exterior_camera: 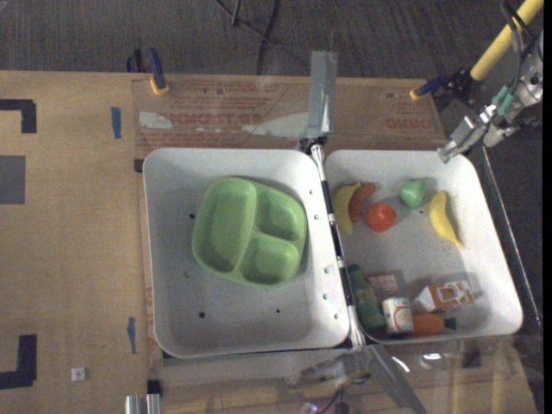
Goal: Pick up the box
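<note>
Grey and pale against the bench, my gripper [454, 145] hangs over the far right corner of the right bin [507, 266], just outside its rim, holding nothing. Whether my jaws are spread or pressed together I cannot tell at this slant. I judge this is a waiting spot, high and off to the side so the bin's contents lie open to the camera before I come down. Nearest me lie a yellow banana [443, 216], a small green fruit [413, 192] and a red tomato [380, 216], all loose and apart from each other. The box [397, 315], small and white with red print, sits well away from me at the bin's near edge. It is crowded there, with a tilted orange-and-white carton [444, 296] just beside it, an orange piece [427, 323] touching or nearly so, and a dark green bottle [366, 304] on its other side. That crowding suggests a straight-down approach. Beyond the divider, the left bin [164, 231] carries only a green sectioned plate [250, 229].
</note>
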